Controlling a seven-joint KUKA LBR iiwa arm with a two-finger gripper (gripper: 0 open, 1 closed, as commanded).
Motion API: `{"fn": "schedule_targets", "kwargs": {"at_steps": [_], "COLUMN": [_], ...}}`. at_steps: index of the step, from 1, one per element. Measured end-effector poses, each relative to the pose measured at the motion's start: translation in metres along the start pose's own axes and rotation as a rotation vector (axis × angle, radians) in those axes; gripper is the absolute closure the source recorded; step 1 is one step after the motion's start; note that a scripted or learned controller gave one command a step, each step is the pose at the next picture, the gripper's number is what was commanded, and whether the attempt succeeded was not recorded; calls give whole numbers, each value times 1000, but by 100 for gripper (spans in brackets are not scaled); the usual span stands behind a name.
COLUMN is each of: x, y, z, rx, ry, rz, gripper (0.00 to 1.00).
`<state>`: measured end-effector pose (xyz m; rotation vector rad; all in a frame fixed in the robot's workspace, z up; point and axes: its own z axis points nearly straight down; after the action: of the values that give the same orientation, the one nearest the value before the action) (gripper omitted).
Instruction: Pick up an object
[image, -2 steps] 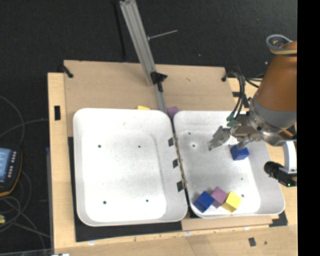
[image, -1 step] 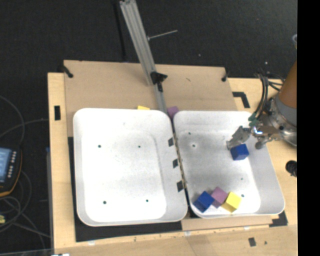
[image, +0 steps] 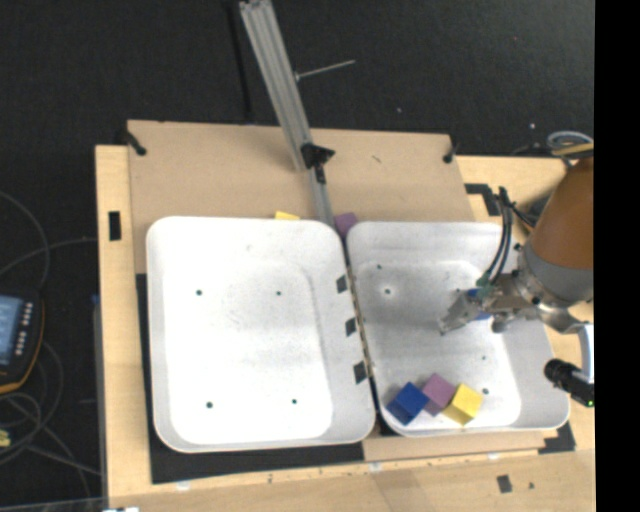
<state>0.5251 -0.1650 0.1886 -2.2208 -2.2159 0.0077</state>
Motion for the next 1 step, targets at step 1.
{"fn": "schedule_targets", "kwargs": {"at_steps": [1], "x": [-29], "y": [50], "z": [69], "rx": [-5], "ry": [-3], "rz": [-3], "gripper": [0]}}
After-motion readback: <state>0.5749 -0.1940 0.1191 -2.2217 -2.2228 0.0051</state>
